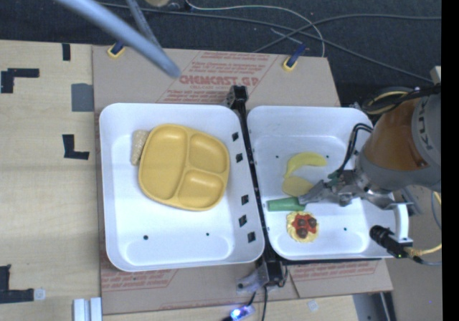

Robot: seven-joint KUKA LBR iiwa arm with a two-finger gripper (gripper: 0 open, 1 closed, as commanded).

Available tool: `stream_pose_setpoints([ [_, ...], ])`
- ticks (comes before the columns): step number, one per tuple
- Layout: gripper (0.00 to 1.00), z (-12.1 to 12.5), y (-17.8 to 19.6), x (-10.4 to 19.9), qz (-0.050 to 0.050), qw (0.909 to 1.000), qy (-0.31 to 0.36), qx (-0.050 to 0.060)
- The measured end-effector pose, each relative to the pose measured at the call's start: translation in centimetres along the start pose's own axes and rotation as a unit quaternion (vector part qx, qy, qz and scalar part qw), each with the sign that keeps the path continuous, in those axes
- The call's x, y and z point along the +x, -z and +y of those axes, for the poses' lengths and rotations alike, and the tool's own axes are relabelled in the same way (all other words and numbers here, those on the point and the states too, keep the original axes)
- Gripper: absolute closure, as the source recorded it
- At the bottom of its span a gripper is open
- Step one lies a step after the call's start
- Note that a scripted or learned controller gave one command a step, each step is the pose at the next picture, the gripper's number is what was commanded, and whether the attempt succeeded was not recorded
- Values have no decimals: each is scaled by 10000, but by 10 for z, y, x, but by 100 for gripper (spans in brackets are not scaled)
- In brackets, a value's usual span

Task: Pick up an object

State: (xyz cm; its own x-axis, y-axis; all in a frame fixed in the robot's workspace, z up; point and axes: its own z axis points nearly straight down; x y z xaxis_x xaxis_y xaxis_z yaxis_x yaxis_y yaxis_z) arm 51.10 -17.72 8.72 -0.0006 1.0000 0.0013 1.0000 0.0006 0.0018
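In the right bin [315, 122] lie a yellow banana-shaped piece [304, 161], a pale yellow flat piece [295, 185], a green stick-like piece [282, 204] and a small round pizza toy with red dots [303, 226]. My gripper [310, 196] reaches in from the right, low over the bin, its tips at the right end of the green piece and the edge of the pale yellow piece. Nothing is visibly held between them.
The left bin [115, 190] holds a yellow divided plate [183, 167] with a tan bread-like piece [138, 146] tucked under its left edge. A black divider [247, 169] runs between the bins. Cables cross the dark floor behind, and grey poles slant across the top left.
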Motion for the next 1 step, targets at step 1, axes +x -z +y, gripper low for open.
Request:
stream_pose_setpoints([
  [1, 100, 0, 10, -1, -28, 10000, 4, -21],
])
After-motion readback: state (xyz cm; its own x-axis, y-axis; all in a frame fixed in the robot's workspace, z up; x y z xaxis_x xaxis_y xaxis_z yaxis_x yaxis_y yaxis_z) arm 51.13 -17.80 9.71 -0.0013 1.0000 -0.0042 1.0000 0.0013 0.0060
